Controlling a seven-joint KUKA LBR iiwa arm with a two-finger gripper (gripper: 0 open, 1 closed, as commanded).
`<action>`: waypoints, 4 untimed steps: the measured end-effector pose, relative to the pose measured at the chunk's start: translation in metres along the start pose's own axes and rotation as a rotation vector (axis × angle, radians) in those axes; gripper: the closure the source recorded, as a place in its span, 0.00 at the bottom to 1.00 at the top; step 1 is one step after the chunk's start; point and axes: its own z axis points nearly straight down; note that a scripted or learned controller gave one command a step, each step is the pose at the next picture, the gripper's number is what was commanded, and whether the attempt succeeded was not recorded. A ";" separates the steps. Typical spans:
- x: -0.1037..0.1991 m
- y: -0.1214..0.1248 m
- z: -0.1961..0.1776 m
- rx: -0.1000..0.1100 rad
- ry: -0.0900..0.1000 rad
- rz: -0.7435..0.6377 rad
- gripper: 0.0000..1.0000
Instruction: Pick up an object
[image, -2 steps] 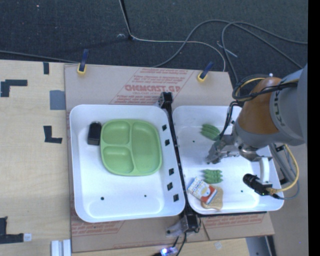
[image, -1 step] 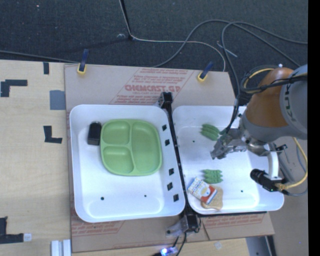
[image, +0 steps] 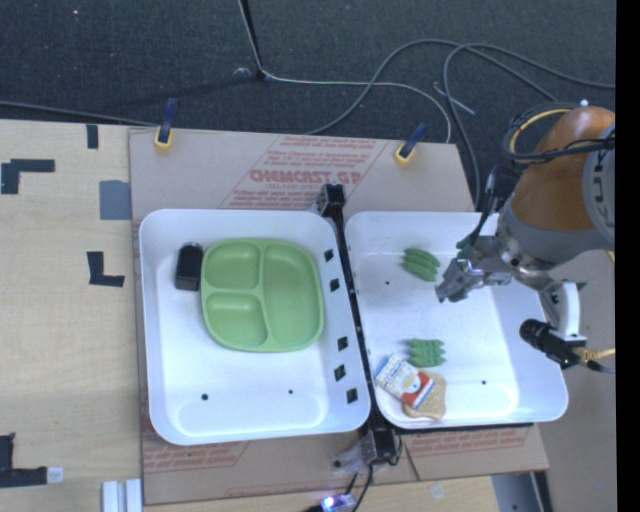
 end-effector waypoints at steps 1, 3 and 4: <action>0.001 0.001 -0.031 0.002 0.001 -0.001 1.00; 0.115 0.037 -0.012 0.006 0.002 -0.006 1.00; 0.173 0.060 -0.012 0.005 0.002 -0.007 1.00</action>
